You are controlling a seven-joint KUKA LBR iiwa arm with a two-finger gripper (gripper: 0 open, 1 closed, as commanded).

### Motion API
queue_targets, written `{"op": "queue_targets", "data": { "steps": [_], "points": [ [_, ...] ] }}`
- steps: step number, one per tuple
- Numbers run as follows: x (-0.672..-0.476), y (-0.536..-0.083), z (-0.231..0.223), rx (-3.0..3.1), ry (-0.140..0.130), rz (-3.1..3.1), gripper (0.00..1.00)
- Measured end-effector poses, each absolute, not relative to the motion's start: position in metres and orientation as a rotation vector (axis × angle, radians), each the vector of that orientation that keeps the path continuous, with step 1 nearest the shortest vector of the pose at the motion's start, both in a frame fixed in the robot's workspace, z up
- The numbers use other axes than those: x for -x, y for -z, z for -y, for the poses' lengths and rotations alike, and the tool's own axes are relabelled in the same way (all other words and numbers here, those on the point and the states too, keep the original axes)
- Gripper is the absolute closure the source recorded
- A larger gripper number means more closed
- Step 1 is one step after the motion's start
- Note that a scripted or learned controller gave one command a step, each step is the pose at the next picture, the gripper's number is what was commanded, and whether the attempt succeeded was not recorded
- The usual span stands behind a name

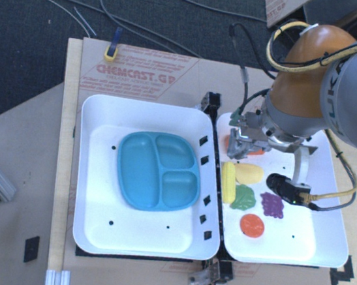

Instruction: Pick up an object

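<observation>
Gripper (241, 144) low over the right bin (322, 247).
The yellow corn cob (227, 182) lay lengthwise toward the camera; whether the gripper was open or closed could not be told.

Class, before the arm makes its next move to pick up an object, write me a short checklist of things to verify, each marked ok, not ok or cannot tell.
1. Gripper is over the right bin: ok.
2. Pickable objects lie in that bin, yellow corn, green piece, purple grapes, red tomato: ok.
3. Object held between fingers: cannot tell.
4. Objects spaced apart: not ok, corn and green piece touch.
5. Blue tray lies in the left bin, out of the way: ok.
</observation>
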State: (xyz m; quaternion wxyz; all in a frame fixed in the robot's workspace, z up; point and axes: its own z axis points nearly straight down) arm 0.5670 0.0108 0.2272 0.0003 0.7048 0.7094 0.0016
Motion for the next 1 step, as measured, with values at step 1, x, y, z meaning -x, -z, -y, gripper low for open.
{"op": "queue_targets", "data": {
  "steps": [1],
  "points": [
    [-0.5759, -0.2358, -0.0639, -2.214, -0.006, -2.229, 1.00]
  ]
}}
